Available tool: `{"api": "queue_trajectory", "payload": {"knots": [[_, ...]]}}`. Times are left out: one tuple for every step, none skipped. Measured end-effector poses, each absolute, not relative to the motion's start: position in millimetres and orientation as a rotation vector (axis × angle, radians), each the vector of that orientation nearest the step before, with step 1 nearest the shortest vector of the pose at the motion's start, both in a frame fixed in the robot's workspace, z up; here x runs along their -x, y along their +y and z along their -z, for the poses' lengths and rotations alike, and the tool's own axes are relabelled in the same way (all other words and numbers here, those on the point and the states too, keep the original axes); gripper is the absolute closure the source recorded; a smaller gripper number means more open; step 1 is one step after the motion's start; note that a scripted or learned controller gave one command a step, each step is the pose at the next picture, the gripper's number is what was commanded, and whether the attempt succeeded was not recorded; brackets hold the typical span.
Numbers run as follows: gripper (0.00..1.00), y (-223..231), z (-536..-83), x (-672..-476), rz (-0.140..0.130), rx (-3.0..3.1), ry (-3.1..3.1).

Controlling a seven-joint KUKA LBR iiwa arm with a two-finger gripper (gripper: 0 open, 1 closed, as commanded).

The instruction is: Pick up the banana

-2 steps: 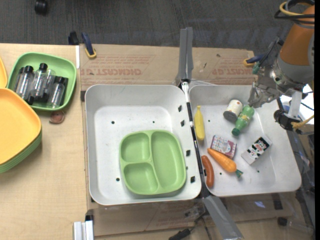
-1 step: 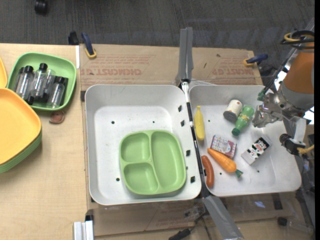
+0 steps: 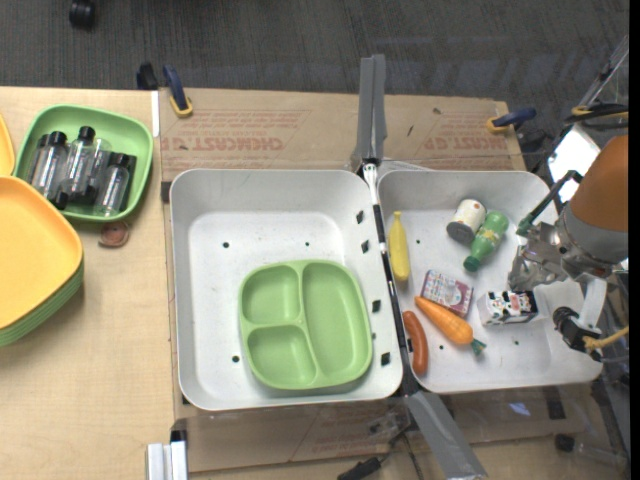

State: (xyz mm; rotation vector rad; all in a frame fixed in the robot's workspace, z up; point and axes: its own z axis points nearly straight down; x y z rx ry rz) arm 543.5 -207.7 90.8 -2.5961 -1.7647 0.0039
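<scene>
The yellow banana (image 3: 399,248) lies lengthwise along the left wall of the right bin (image 3: 520,368). My gripper (image 3: 524,271) hangs at the far right side of that bin, just above a small black-and-white carton (image 3: 508,307), well to the right of the banana. The orange band of the arm (image 3: 605,198) sits above it. Nothing shows between the fingers, and their spacing is too small and cluttered to read.
The right bin also holds a green bottle (image 3: 486,242), a grey-and-cream can (image 3: 466,219), a pink packet (image 3: 446,292), a carrot (image 3: 446,322) and a red sausage (image 3: 417,343). A green divided plate (image 3: 303,325) lies in the left bin (image 3: 200,298).
</scene>
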Motion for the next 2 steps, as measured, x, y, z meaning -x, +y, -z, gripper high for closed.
{"api": "queue_trajectory", "payload": {"knots": [[1.0,-193,-91,-491.8,-0.003,2.665,-1.658],[1.0,-207,-91,-516.3,-0.004,2.74,-1.533]]}}
